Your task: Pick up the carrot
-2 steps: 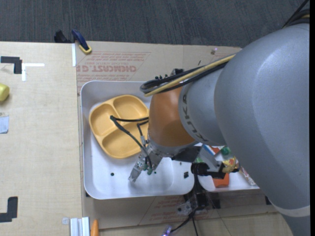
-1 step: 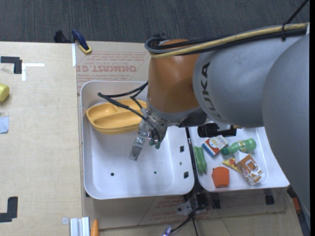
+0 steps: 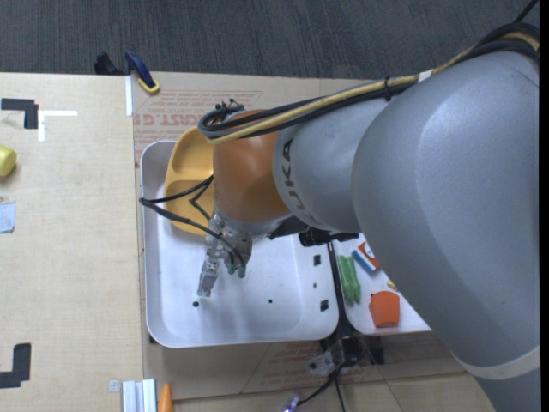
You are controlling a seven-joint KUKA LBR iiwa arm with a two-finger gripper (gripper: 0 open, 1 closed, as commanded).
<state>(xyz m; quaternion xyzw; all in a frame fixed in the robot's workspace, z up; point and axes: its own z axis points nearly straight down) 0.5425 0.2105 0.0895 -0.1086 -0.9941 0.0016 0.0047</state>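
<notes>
The grey arm (image 3: 446, 204) looms nearest; its gripper (image 3: 208, 277) hangs over the left bin (image 3: 257, 320), grasp impossible to judge; the carrot (image 3: 385, 308) lies well apart in the right bin (image 3: 412, 324).

A robotics laboratory test cell: a grey industrial arm (image 3: 429, 187) with external cabling reaches over two shallow white bins (image 3: 171, 316) set on a plywood desk (image 3: 69, 273) bearing black tape markers (image 3: 21, 110), with dark carpet (image 3: 257, 15) beyond.
</notes>
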